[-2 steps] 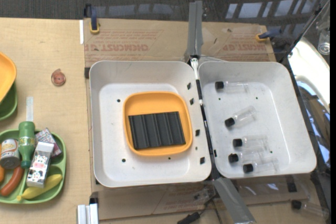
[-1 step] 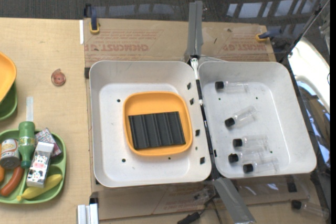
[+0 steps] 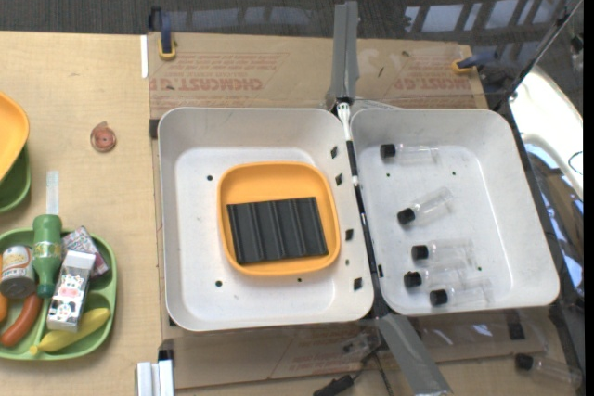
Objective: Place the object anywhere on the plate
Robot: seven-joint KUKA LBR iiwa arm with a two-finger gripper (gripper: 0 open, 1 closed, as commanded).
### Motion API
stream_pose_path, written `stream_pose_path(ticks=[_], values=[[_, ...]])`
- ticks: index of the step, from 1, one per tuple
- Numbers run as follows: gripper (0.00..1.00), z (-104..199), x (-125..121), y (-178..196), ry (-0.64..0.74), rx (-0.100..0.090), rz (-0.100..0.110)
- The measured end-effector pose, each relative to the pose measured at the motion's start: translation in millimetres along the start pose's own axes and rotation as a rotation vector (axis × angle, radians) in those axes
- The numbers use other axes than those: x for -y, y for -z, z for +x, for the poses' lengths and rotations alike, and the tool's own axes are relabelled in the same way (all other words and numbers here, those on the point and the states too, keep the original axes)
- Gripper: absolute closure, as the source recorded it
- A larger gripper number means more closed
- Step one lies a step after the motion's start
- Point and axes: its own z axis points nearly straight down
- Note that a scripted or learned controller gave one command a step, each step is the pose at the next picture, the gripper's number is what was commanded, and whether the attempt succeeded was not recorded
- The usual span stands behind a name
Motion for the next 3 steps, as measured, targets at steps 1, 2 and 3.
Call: stream_pose_path(ticks=[1,2,3], values=[[1.0,-54.4,-63.0,-48.0,0.237,0.002,-0.004],[1.0,-12.9,5.2,-1.0,0.389,0.001,-0.002],[1.0,-7.0,3.0,-0.3,0.534,0.0,-0.001]])
